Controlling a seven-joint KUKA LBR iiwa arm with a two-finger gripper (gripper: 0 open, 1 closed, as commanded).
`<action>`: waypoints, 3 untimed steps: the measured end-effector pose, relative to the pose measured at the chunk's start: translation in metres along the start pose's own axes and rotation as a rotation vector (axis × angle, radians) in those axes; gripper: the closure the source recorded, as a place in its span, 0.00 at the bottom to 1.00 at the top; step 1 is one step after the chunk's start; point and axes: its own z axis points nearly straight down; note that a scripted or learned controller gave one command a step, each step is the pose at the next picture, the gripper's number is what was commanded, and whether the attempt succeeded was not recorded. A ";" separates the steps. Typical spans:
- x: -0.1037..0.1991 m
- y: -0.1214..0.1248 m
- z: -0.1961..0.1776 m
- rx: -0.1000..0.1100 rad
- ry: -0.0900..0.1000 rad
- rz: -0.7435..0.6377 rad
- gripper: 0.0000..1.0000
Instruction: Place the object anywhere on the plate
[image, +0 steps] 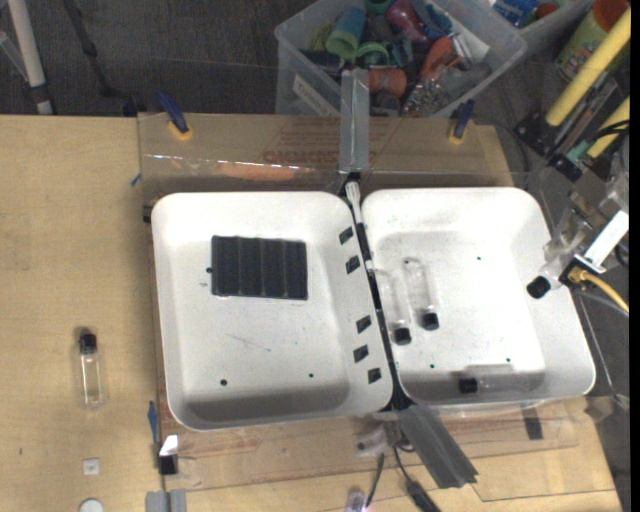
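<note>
The claw (562, 262) hangs over the right rim of the right bin (500, 215), reaching in from the right side of the camera view. Its tip is a blur of clear and pale parts, with a small black knob (538, 288) at its lower left. Whether it is apart, together or clamped on anything cannot be told from this angle, nor whether the knob belongs to the claw or to something else.

Two vials (414, 290) of clear plastic lie side by side on the floor of the right bin, near its left wall, their black caps pointing toward the front edge. They lie well to the left of the claw and apart from it. A third vial (488, 380) lies crosswise along the front wall of the same bin, below and to the left of the claw, its black cap at its left end.

The plate (260, 268), a dark ribbed rectangle, lies flat in the upper middle of the left bin (200, 380), with nothing resting on it. It lies across the divider from all three vials and far from the claw.

A spare vial (91, 368) lies on the worktop (60, 220) left of the bins.
</note>
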 end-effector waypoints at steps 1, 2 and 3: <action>-0.054 -0.010 -0.128 0.000 0.000 0.311 1.00; -0.062 -0.018 -0.127 0.003 -0.003 0.443 1.00; -0.060 -0.021 -0.127 0.004 -0.002 0.236 1.00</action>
